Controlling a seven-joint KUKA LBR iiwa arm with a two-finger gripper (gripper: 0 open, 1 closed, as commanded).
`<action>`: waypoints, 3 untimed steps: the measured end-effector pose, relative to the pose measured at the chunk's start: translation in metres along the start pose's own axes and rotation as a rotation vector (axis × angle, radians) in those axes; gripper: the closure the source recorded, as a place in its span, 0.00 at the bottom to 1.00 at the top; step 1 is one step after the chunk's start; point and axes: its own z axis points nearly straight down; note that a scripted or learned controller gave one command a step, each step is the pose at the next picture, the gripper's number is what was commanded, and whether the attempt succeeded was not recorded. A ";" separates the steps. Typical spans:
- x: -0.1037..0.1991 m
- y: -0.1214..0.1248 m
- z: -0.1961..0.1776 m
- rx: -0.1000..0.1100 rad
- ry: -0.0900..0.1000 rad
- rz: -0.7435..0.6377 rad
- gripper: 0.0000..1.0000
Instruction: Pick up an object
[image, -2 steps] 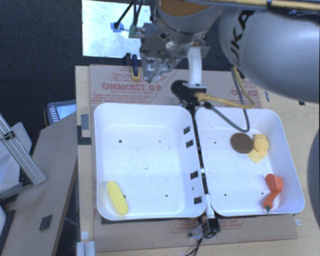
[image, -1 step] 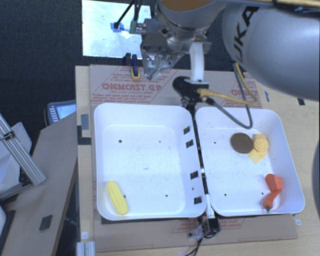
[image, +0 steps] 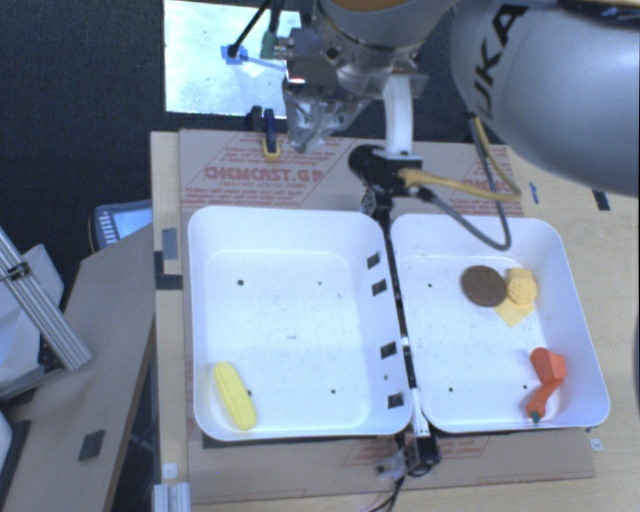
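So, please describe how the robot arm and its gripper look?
The arm is smooth, rounded grey metal with dark "KU" lettering on its side. The gripper is a blocky silver-grey metal assembly, with a white post beside it. A yellow cable and a grey one run below.

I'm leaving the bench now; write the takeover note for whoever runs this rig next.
Gripper: raised behind the bins, over the cardboard sheet; nothing visibly in it.
Left white bin: yellow plastic corn cob, front left corner.
Right white bin: round brown cookie, small yellow round cracker on a pale yellow wedge, orange plastic carrot.
Done: nothing picked.
Left: descend on one object and lift it.
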 end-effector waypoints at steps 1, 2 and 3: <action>0.001 0.000 -0.011 -0.002 0.001 -0.005 1.00; 0.001 0.001 -0.022 -0.004 0.001 -0.009 1.00; 0.001 0.001 -0.033 -0.007 0.002 -0.013 1.00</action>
